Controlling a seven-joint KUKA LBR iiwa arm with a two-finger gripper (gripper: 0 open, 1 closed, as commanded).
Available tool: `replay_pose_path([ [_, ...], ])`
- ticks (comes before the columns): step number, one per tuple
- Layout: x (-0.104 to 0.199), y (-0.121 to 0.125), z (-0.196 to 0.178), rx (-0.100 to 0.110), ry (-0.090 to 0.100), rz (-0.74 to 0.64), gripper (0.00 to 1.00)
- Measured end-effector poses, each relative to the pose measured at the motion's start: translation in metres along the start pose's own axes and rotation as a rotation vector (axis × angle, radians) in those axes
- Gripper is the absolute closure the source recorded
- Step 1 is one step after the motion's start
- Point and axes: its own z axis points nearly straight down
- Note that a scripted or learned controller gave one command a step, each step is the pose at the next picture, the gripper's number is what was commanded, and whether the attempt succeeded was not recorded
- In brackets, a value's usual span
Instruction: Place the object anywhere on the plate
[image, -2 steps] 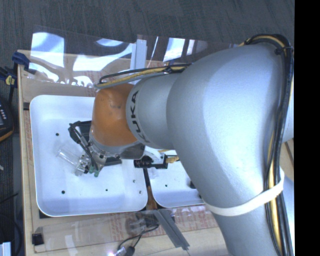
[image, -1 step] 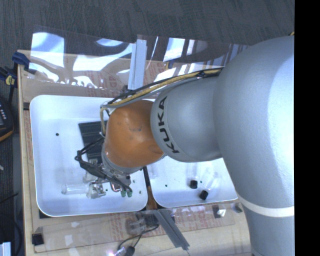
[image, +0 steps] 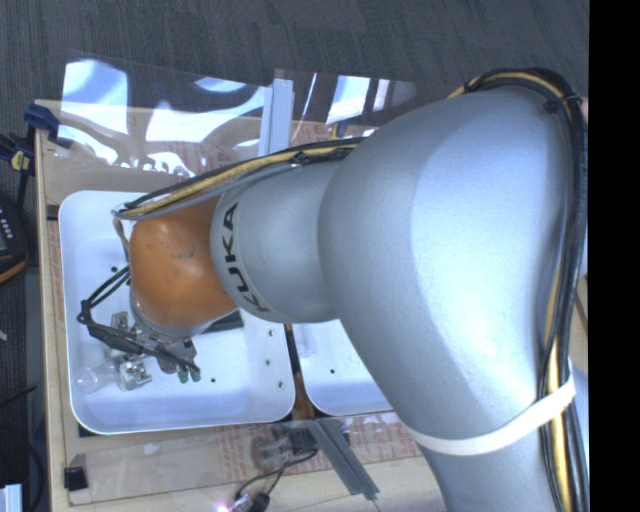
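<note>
End effector (image: 140, 352) hangs low over the left bin (image: 75, 290) at lower left, beneath the orange band (image: 175, 265). Whether it is wide, narrow or holding anything cannot be told. Its low pose suggests a pick or placement there.

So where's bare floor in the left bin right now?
Left bin: bare white floor runs along the near rim, from below the gripper across to the divider, plus a strip by the far-left wall. The middle is crowded under the arm and orange band.

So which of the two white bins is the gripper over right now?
The left bin, the one farther from the arm's base. The gripper hangs above its floor; the right bin lies mostly under the arm's grey body.
</note>
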Motion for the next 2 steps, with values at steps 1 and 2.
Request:
replay_pose_path([
  [1, 0.027, -0.039, 0.005, -0.012, -0.004, -0.379, 1.00],
  [2, -0.009, 0.005, 0.002, 0.010, 0.012, -0.079, 1.00],
])
